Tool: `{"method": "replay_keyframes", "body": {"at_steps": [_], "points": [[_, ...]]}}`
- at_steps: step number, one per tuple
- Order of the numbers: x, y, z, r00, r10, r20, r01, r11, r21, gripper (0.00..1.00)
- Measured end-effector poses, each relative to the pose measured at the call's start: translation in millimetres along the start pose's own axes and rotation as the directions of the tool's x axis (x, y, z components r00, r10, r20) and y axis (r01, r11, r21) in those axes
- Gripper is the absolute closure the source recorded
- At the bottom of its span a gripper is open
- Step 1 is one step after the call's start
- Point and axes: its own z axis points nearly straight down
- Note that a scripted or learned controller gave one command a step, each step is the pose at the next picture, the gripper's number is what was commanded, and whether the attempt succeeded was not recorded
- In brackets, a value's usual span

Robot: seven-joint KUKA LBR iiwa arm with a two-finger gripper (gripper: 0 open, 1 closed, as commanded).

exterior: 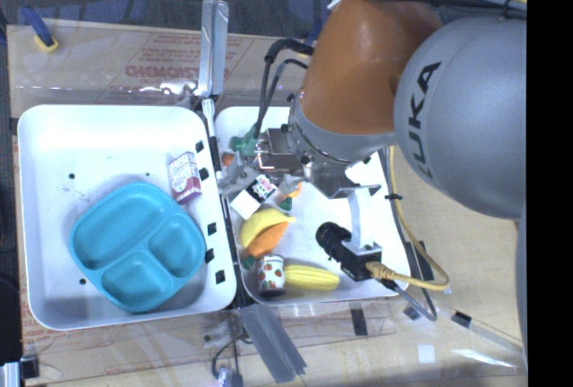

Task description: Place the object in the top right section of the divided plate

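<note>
Two shallow white bins sit side by side below me. In the left bin (36, 197) lies the blue divided plastic plate (137, 245), lower left of the frame, with a small red-and-white carton (184, 176) just beside its upper right edge. My claw (269, 163) hangs over the right bin (376, 287) near the centre divider — whether it is spread or pinching anything, I cannot tell. Below it lie a yellow plastic banana (266, 221), an orange piece (266, 242), a small printed can (271, 274) and a yellow corn-like toy (312, 279).
</note>
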Motion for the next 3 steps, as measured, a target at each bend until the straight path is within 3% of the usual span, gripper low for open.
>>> {"method": "replay_keyframes", "body": {"at_steps": [1, 2, 3], "points": [[78.5, 0.0, -74.7, 0.992, 0.129, 0.0, -0.129, 0.992, 0.0, 0.0], [126.2, 5.8, -87.2, 0.901, 0.434, 0.002, -0.434, 0.901, 0.001, 0.0], [84.8, -0.6, -53.8, 0.882, 0.471, 0.003, -0.471, 0.882, 0.004, 0.0]]}}
